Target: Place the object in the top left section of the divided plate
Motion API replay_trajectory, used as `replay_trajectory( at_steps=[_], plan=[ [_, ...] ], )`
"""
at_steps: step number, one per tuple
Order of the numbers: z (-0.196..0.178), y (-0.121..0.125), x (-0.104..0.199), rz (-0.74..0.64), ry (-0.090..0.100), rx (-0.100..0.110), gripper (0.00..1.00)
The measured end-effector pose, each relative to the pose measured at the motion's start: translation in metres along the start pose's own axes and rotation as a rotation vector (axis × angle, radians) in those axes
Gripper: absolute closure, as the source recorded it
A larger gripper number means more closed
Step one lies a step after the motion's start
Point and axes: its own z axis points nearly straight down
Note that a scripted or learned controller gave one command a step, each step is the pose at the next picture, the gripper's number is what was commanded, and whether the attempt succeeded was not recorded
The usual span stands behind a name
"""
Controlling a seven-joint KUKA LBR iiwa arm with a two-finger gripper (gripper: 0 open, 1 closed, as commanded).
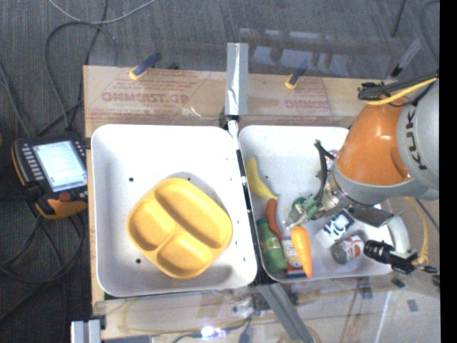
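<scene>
Two white bins sit on the counter: left bin (107, 191) holds one yellow divided plate (180, 226); right bin (285, 145) holds one banana (257, 181), one carrot (303, 250), one green bottle (272, 247), one can (348, 249). Gripper (308, 207) is at the right bin's centre, above the clutter; you cannot tell its opening. Risk: crowded items at 6 o'clock invite a double pick or a slip, and the rotated plate blurs which section counts as top left.
</scene>
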Motion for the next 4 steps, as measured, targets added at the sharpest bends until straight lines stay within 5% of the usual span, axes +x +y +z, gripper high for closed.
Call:
replay_trajectory(
  at_steps=[1, 2, 3, 4],
  plan=[
    [-0.083, -0.009, -0.026, -0.049, -0.004, 0.000, 1.00],
    [-0.092, -0.009, -0.025, -0.050, -0.005, 0.002, 1.00],
    [-0.026, 0.034, 0.051, -0.116, 0.000, 0.002, 1.00],
    [-0.023, 0.097, 0.107, -0.020, -0.002, 0.002, 1.00]
  ],
)
